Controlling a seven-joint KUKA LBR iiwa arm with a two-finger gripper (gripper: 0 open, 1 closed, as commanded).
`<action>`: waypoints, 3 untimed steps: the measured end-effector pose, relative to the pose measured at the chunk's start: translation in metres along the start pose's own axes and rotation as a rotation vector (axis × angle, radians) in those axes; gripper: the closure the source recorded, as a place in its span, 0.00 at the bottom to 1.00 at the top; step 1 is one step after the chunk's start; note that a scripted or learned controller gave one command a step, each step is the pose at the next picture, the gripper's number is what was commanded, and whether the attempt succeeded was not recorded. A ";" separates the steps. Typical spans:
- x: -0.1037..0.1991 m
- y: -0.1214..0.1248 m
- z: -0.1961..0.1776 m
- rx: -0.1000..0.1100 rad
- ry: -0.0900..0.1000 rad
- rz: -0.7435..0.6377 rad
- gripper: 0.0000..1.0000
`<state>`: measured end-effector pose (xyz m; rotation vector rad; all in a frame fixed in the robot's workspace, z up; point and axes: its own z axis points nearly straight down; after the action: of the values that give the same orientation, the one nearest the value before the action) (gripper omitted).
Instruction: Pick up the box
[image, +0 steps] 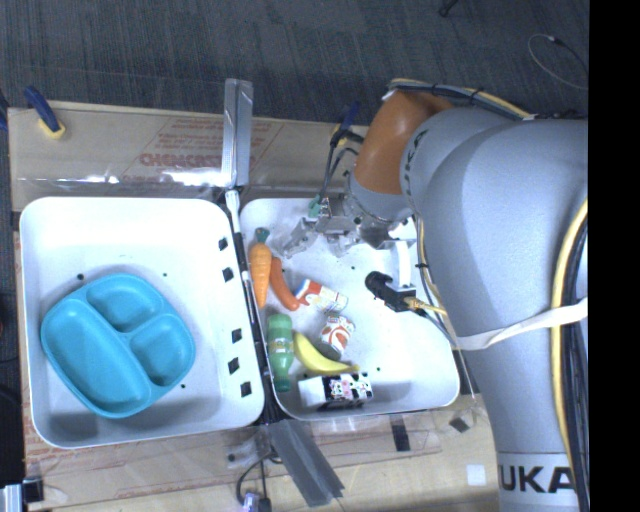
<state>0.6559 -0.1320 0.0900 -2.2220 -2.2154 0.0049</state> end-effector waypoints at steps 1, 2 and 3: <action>-0.024 -0.025 0.000 0.002 0.000 0.034 0.00; 0.031 -0.038 0.001 0.002 0.000 -0.007 0.00; 0.031 -0.038 0.001 0.002 0.000 -0.007 0.00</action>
<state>0.6180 -0.1010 0.0896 -2.2133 -2.2218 0.0070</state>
